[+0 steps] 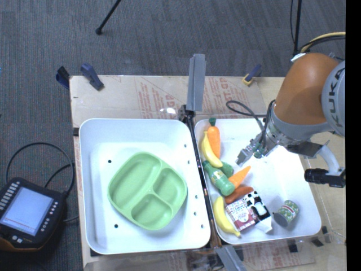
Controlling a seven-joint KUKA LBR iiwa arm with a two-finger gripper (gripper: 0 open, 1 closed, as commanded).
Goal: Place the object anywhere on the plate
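A light green divided plate (148, 191) lies in the left white bin (96, 151). Over the right bin (299, 174) hangs my gripper (244, 157), pointing down and to the left. It is just above and to the right of a small orange carrot (240, 175) and a green bottle (219, 179). I see nothing held in the gripper. Along the right bin's left side lie a larger carrot with a green top (212, 138) and a yellow banana (209, 152).
The right bin's front holds a second banana (222, 217), a pink and white carton (243, 213), a reddish brown piece (239, 193) and a green can (287, 213). A grey post (196, 83) stands behind the bins. The arm's orange band (307, 92) looms at right.
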